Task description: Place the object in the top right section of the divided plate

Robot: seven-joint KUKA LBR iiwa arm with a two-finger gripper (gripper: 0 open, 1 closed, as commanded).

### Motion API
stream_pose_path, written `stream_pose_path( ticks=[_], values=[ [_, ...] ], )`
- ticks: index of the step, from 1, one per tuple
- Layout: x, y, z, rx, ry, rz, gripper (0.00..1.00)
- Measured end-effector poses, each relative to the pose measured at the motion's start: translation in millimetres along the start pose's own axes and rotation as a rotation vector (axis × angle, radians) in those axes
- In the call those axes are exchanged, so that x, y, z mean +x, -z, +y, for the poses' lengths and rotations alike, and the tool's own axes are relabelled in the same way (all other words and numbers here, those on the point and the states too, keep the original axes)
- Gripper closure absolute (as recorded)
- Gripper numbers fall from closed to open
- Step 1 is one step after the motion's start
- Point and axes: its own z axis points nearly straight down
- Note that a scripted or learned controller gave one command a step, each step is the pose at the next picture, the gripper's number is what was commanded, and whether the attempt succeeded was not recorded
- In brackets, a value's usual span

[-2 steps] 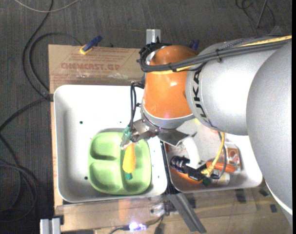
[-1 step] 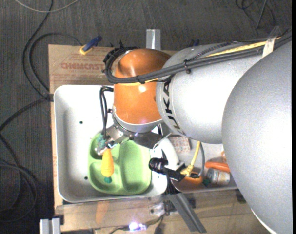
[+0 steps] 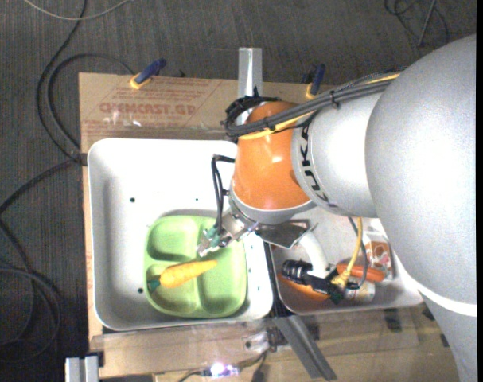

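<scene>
A green divided plate [image 3: 168,241] sits in the left white bin [image 3: 122,189], near its front right corner. An orange carrot-like object [image 3: 185,272] lies slantwise on the plate, reaching from the lower left section toward the right side. My gripper [image 3: 212,243] hangs over the plate's upper right part, just above the carrot's right end. The orange-banded wrist above it hides part of the plate's right rim. I cannot see whether anything touches the carrot.
The right white bin [image 3: 400,297] lies mostly under the arm. It holds an orange item [image 3: 303,291] and a printed packet [image 3: 378,257]. A brown cardboard sheet [image 3: 146,110] lies behind the left bin, with cables on the floor at the left.
</scene>
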Motion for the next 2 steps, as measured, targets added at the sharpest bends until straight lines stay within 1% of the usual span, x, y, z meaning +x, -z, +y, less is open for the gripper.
stream_pose_path(
  ticks=[1, 2],
  values=[
    [2, -44, 14, -0.025, 0.280, -0.016, 1.00],
    [-97, 25, 71, -0.001, 0.026, -0.003, 1.00]
  ],
)
